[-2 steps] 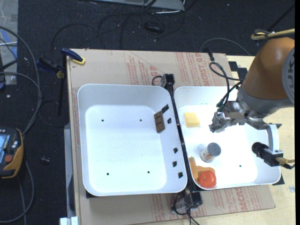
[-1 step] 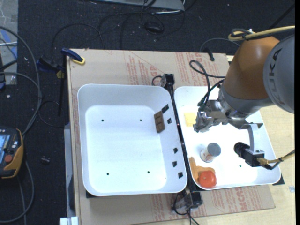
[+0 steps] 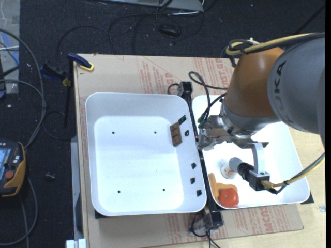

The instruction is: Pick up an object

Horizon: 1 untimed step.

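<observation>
- While the arm (image 3: 269, 81) reaches in from the right, it hangs low over the right bin (image 3: 295, 187), covering that bin's far half.
- Hand (image 3: 207, 133): at the right bin's left wall, largely hidden beneath the wrist; its state cannot be told.
- Red object (image 3: 228, 196): lies in the right bin's near left corner, beside an orange piece (image 3: 213, 182), apart from the hand.
- Left bin (image 3: 103, 107): a brown block (image 3: 176, 135) rests against its right wall.
</observation>
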{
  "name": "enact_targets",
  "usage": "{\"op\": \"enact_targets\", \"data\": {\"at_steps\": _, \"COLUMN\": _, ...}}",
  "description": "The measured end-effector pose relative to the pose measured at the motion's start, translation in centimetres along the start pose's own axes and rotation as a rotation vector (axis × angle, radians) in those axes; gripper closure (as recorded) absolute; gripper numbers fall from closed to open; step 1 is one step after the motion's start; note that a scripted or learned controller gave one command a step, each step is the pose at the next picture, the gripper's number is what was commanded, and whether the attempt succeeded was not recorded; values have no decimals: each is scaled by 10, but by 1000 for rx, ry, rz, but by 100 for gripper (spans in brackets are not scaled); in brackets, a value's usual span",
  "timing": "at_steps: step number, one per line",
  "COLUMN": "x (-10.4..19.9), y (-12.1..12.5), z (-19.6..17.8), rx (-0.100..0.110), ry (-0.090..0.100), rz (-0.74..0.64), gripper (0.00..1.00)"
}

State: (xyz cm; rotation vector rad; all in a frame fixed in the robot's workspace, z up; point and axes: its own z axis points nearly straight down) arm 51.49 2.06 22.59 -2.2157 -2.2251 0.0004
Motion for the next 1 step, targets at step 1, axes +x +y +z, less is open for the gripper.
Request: {"op": "enact_targets", "data": {"at_steps": 1, "x": 56, "y": -10, "z": -11, "rx": -1, "ry": 0, "rz": -2, "gripper": 100}}
